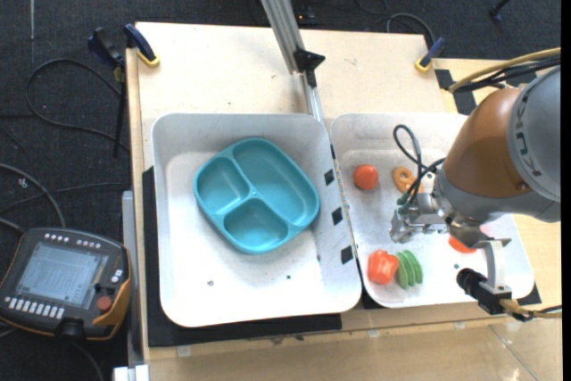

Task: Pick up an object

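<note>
The gripper (403,226) hangs low over the right bin (350,131), and whether it is open or closed I cannot tell, since its metal tip is small and partly lost against the white floor; nothing is visibly held. Nearest to it, at about six o'clock and just beside the tip, lies the green ridged piece (409,269), its long axis running roughly from twelve to six, touching the orange-red pepper (382,267) on its nine o'clock side. My judgement is that this pair is the likeliest target, so the coming move turns on a short shift toward six o'clock with the jaws set across the green piece's narrow width. Farther off, at about eleven o'clock, sits the red tomato (366,178), apart from the tip. An orange ring (404,178) lies at twelve o'clock. Well away at nine o'clock, the blue divided tray (257,194) rests in the left bin (178,281).
</note>
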Controlling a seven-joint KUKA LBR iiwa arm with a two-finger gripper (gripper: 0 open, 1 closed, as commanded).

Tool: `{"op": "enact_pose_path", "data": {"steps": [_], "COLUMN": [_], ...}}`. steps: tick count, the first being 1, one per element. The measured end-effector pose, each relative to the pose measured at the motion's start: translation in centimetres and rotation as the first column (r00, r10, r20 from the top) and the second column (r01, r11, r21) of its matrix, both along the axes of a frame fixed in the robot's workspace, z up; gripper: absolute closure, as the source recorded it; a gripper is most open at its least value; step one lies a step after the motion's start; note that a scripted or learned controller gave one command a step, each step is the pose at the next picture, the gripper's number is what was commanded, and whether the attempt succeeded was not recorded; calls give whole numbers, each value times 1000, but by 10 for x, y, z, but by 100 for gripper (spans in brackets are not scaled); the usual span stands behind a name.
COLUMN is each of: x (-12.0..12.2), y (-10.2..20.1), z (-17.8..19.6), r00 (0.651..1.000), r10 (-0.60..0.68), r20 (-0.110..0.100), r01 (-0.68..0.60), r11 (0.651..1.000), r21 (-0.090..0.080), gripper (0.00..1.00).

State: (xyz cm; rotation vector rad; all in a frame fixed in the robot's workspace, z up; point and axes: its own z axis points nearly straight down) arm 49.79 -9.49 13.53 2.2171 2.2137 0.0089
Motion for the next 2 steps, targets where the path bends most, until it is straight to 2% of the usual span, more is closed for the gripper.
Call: {"op": "enact_pose_path", "data": {"steps": [1, 2], "x": [0, -3], "y": [0, 113], "z": [0, 62], "r00": [1000, 1000], "r10": [-1, 12], "r20": [-1, -6], "r01": [1, -12], "r11": [1000, 1000], "r21": [0, 5], "gripper": [0, 0]}}
